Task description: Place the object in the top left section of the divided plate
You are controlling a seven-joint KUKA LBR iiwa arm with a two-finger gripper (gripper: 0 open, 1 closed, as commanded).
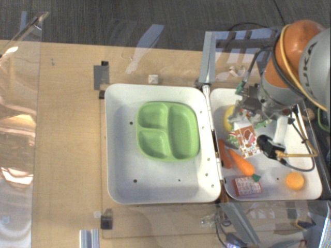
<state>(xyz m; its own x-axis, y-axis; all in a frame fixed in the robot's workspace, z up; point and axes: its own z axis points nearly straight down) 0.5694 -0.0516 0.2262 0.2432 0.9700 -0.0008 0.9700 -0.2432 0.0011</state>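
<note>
The arm's jaws (247, 119) hang low over the right-hand white bin (310, 192), and I cannot tell whether they are spread or pressed together, since the wrist hides them from above. Just to their left lies a yellow lemon-like fruit (228, 119), partly covered. Directly below them sits a small carton with a red picture (245, 140), touching or almost touching the tool. Further below lie an orange carrot (241, 162) and a flat red-and-white box (247, 186); down to the right rests a small orange fruit (294, 181). Well to the left, in the other white bin (121, 185) on the worktop (67, 154), stands the green divided plate (168, 131), its three sections bare.
</note>
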